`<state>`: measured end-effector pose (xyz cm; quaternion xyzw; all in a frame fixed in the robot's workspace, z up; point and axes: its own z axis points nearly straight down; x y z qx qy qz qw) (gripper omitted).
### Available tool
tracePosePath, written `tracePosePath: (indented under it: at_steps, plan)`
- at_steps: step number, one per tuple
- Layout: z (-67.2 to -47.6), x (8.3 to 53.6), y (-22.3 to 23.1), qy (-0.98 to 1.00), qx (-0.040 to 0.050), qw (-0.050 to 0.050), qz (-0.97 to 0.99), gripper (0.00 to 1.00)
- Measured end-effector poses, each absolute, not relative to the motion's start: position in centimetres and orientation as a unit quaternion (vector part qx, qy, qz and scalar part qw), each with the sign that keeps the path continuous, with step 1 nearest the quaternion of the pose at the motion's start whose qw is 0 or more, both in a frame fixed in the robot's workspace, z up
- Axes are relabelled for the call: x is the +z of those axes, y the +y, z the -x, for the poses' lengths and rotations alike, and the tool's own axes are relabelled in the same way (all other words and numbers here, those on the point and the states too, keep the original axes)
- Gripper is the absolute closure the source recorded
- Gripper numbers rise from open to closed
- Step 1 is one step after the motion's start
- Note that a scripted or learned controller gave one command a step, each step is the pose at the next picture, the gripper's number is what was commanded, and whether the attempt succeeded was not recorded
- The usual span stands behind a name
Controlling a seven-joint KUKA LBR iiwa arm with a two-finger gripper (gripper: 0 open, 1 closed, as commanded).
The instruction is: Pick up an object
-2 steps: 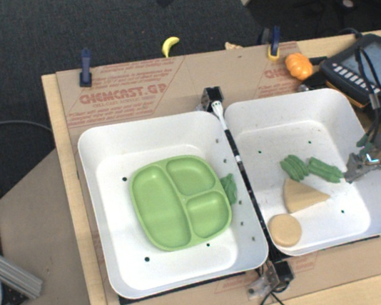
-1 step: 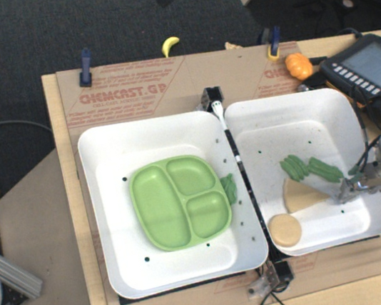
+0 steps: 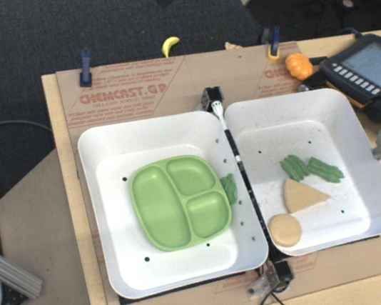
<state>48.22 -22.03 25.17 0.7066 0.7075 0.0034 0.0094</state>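
Small green item (image 3: 229,188) (mostly hidden) behind the green plate (image 3: 181,202)

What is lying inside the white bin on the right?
The right bin holds two green pieces side by side, a tan wedge below them, and a round tan disc at the near-left corner. Anything beneath those pieces is covered.

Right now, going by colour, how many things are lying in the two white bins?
Green: 4, namely the divided plate, a small green piece beside it, and two green pods
Tan: 2, namely the wedge and the round disc
Total: 6
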Motion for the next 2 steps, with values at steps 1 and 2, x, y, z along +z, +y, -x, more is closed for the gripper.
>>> tracePosePath:
  at_steps: [1,2]
  plan:
    - [-47.9,7.8,-19.7,0.707,-0.0002,-0.001,-0.707,1.00]
    - [-47.9,8.5,-21.7,0.706,-0.0002,0.002,-0.708,1.00]
